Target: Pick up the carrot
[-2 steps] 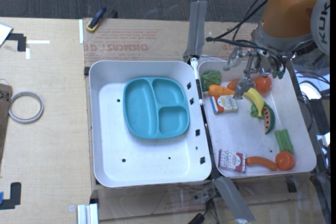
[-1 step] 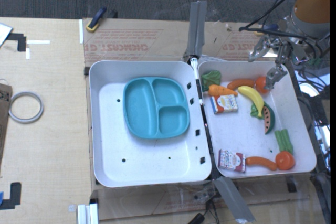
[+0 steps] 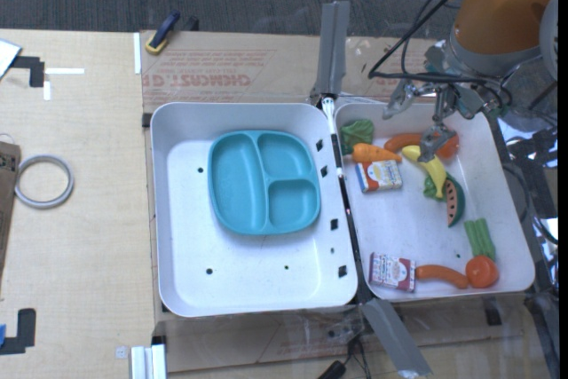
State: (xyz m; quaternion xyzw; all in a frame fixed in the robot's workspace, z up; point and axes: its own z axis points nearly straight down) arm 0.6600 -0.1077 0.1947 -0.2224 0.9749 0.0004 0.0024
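The carrot (image 3: 374, 153), a short orange piece with a leafy green top (image 3: 358, 135), lies at the upper left of the right bin (image 3: 510, 191), close to the divider. My gripper (image 3: 437, 140) hangs low over the bin's upper middle, a short way to the carrot's right. It is above a long red-orange piece (image 3: 404, 141) and the yellow banana (image 3: 429, 171). Nothing can be seen held in it.
Also in the right bin are a small snack box (image 3: 380, 177), a watermelon slice (image 3: 454, 200), a green piece (image 3: 479, 237), a tomato (image 3: 482, 272), an orange sausage-like piece (image 3: 441, 276) and a red box (image 3: 391, 272). The left bin (image 3: 177, 217) holds a blue divided plate (image 3: 264, 182).
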